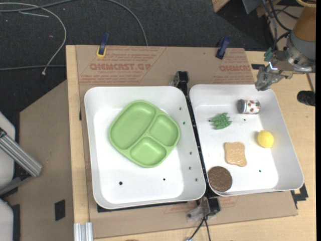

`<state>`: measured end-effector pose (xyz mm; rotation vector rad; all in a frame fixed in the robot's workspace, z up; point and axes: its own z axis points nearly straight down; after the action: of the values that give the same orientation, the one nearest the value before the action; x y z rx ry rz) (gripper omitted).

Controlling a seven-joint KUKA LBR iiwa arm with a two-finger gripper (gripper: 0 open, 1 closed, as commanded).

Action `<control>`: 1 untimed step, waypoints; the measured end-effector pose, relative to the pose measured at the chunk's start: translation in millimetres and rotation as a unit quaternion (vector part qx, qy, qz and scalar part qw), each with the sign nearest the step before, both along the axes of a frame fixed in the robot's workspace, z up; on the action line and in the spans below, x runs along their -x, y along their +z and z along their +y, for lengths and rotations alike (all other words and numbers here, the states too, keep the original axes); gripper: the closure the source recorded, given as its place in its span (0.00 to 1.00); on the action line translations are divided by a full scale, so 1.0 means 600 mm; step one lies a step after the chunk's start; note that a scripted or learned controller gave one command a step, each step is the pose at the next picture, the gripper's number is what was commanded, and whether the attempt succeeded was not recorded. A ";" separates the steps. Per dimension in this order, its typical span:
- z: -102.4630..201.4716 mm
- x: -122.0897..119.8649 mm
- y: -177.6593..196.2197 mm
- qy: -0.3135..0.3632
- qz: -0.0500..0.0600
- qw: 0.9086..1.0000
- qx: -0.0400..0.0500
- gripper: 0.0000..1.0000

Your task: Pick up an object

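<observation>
A green divided plate (144,133) fills the left bin (100,185), far left of the hand (264,83). The hand hovers over the right bin's (288,169) far rim; its grip cannot be told. A small spotted cup (249,106) lies just below-left; a yellow ball (266,139) lies below.

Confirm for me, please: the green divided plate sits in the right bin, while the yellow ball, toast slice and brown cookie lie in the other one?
Not quite: the camera view shows the green divided plate in the left bin. The yellow ball, toast slice and brown cookie lie in the other, right bin.
</observation>
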<state>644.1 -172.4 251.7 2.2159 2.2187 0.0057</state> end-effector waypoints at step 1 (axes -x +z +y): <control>0.105 0.005 0.003 0.003 0.004 1.000 -0.002 1.00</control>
<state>641.3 -109.4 253.5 2.2158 2.2306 0.0023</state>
